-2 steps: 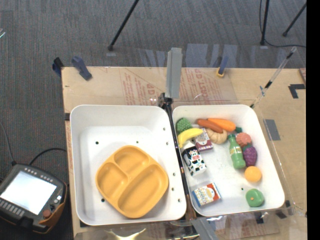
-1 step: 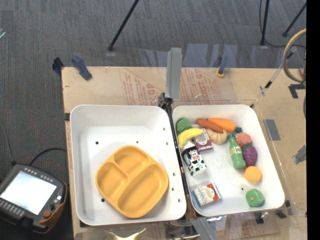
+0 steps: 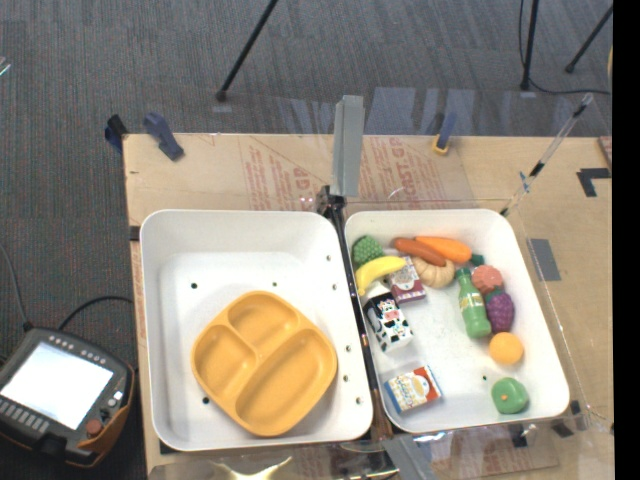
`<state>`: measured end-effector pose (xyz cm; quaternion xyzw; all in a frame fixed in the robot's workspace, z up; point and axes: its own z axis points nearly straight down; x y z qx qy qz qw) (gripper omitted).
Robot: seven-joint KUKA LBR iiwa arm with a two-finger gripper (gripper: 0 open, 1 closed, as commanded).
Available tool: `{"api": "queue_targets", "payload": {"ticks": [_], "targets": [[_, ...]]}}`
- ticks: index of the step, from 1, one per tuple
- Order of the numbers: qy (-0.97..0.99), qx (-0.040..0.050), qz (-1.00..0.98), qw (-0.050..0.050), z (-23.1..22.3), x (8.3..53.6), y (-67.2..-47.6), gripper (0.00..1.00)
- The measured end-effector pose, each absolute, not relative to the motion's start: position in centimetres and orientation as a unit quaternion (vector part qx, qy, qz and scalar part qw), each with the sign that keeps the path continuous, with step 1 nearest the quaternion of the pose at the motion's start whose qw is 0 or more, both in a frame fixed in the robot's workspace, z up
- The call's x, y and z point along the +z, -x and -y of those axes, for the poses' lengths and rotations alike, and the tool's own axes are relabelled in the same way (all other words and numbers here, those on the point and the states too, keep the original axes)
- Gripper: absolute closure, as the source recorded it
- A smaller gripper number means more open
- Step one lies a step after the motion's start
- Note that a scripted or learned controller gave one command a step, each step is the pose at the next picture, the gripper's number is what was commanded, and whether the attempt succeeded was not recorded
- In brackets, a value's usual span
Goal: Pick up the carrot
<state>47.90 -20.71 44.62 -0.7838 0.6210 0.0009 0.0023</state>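
The carrot [image 3: 446, 248] is orange with a green stub at its right end and lies at the back of the right bin [image 3: 535, 298]. A red-orange sausage [image 3: 418, 251] lies just left of it, and a tan pastry [image 3: 434, 272] sits right below it.
Also in the right bin are a banana [image 3: 379, 270], broccoli [image 3: 366, 249], a green bottle [image 3: 473, 304], purple grapes [image 3: 500, 310], an orange [image 3: 506, 349], a green pepper [image 3: 510, 395] and small cartons [image 3: 389, 321]. The left bin [image 3: 170, 248] holds a yellow divided plate [image 3: 265, 361].
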Motion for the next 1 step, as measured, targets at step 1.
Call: {"api": "queue_targets", "payload": {"ticks": [1], "targets": [[0.832, 0.0044, -0.554, 0.002, 20.49, 44.54, -47.9, 1.0]]}}
